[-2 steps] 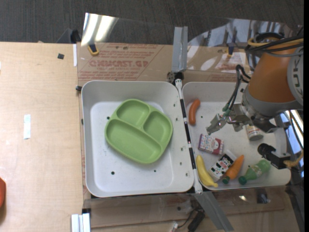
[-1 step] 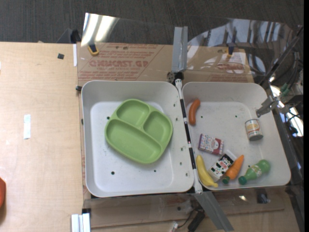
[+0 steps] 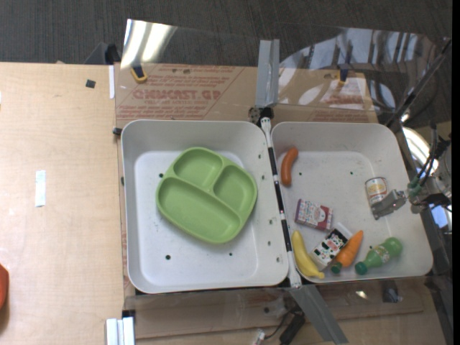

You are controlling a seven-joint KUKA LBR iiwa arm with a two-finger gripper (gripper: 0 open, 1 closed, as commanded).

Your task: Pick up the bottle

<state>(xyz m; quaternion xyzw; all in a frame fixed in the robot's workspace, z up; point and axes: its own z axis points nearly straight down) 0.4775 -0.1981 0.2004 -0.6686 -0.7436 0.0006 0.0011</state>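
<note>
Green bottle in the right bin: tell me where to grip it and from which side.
Grip the bottle across its wide body, coming straight down from above. It lies on its side, neck pointing toward the carrot, near the bin's front wall, so close the fingers across its long axis, probably clear of both.

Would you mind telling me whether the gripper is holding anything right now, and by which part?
Nothing is held. The gripper sits at the right bin's right side beside the small can, while the green bottle lies apart near the front wall.

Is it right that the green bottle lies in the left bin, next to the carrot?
Not quite. In the camera view the green bottle lies in the right bin, not the left, at its near edge next to the carrot.
</note>
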